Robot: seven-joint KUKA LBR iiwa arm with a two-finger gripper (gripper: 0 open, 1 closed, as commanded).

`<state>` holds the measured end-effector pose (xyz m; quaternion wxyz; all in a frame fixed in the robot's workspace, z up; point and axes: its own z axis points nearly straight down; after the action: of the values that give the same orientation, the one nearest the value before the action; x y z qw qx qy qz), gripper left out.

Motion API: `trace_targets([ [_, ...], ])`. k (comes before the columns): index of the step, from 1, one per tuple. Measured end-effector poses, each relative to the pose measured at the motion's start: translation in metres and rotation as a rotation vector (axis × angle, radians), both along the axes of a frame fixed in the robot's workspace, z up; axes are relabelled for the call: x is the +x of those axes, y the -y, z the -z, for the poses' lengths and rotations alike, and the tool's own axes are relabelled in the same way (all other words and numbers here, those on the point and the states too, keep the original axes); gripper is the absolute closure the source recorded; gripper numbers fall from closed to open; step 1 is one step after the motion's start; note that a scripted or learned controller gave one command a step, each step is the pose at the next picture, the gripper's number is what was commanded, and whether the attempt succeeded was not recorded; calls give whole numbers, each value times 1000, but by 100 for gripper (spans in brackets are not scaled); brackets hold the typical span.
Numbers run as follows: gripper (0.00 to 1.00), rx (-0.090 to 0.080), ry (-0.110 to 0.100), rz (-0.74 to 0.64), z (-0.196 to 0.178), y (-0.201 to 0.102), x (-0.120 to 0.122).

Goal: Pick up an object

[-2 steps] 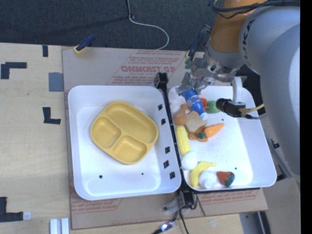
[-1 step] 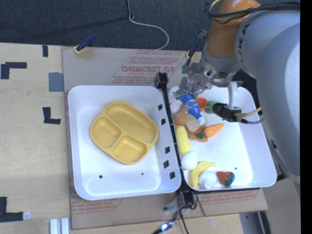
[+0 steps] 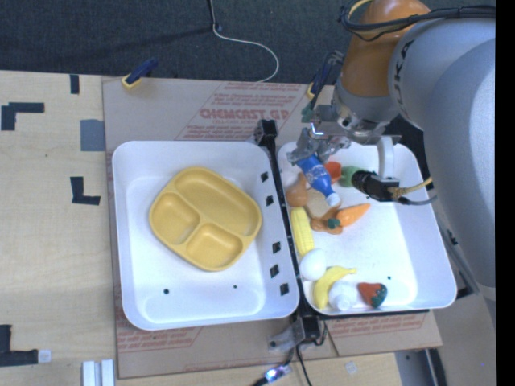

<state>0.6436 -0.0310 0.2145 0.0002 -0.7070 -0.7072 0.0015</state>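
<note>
My gripper (image 3: 312, 147) hangs over the far left corner of the right bin (image 3: 418, 252), under the grey wrist with its orange band. Directly below it lies a blue bottle (image 3: 319, 177) with a white cap, slanting toward the bin's middle; its upper end meets the gripper's tip. Packed around the bottle are a brown piece (image 3: 298, 193), a red and green item (image 3: 334, 170) and an orange carrot (image 3: 352, 213). Whether the bottle is gripped is hidden by the gripper body.
Along the right bin's left wall lie a corn cob (image 3: 302, 230), a white egg (image 3: 312, 262), a banana (image 3: 331, 281) and a strawberry (image 3: 372, 293). The left bin (image 3: 133, 215) holds a yellow divided plate (image 3: 205, 215). A black divider (image 3: 273, 207) runs between the bins.
</note>
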Motion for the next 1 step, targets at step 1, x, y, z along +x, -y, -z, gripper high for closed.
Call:
trace_targets([
  [1,100,1,2,0,-9,13,4],
])
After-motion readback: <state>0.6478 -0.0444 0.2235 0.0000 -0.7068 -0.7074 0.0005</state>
